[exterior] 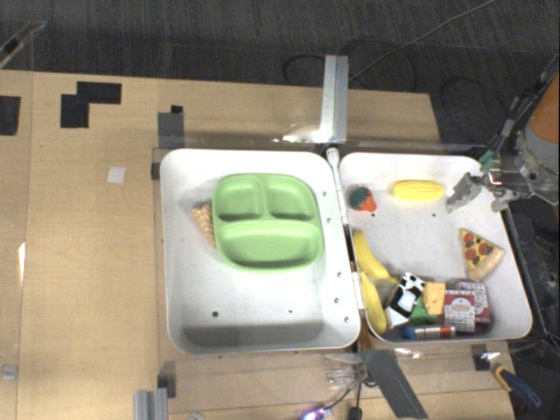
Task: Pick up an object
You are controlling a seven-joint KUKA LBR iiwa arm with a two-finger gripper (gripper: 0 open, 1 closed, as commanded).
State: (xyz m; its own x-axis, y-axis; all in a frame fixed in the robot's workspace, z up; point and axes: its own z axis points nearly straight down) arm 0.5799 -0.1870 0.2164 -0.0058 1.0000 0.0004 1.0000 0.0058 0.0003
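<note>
Reaching in from the right edge, the gripper (477, 189) hovers over the upper right corner of the right bin (437, 248). We see two pale fingers set apart, with nothing between them. One fingertip (458, 195) points down and to the left, toward the bin floor.

Just left of that fingertip lies a yellow corn cob (417, 190), resting flat near the bin's back wall. Further left sits a small red and green strawberry toy (362, 199). Below the gripper, well apart from it, we find a pizza slice toy (480, 252) by the right wall.

Along the bin's left wall runs a banana (371, 278) (curved, lengthwise). Clustered at the front are a black and white toy (404, 294), a red box (464, 307) and a marker (429, 332).

In the left bin (254, 318) a green divided tray (265, 220) lies flat, with a tan waffle-like piece (204, 224) touching its left edge.
</note>
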